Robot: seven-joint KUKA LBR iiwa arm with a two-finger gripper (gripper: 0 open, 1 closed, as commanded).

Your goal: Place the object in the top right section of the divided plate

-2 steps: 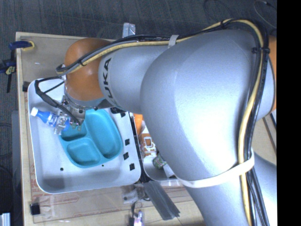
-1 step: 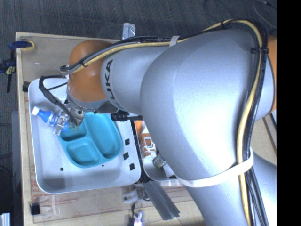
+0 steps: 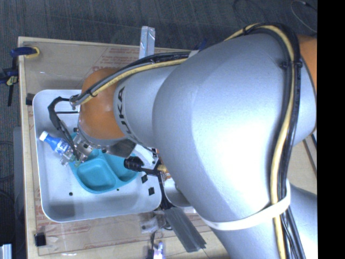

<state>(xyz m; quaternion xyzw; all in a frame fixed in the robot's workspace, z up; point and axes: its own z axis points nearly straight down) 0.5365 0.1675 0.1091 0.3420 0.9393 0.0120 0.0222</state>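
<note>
The small blue-and-white bottle (image 3: 51, 141) lay just left of the blue divided plate (image 3: 99, 178) in the left bin (image 3: 46, 201), beside the gripper (image 3: 69, 153). You could not tell whether that was clenched. An unsecured bottle risked dropping short of the plate.

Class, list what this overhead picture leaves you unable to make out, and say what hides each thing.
1. Divided plate, camera view: its upper part lies under the arm, so the top right section is hidden.
2. Claw, camera view: the orange band covers it.
3. Right-hand bin, camera view: the arm blocks it.
4. Object with a blue tip: too small to identify.
</note>
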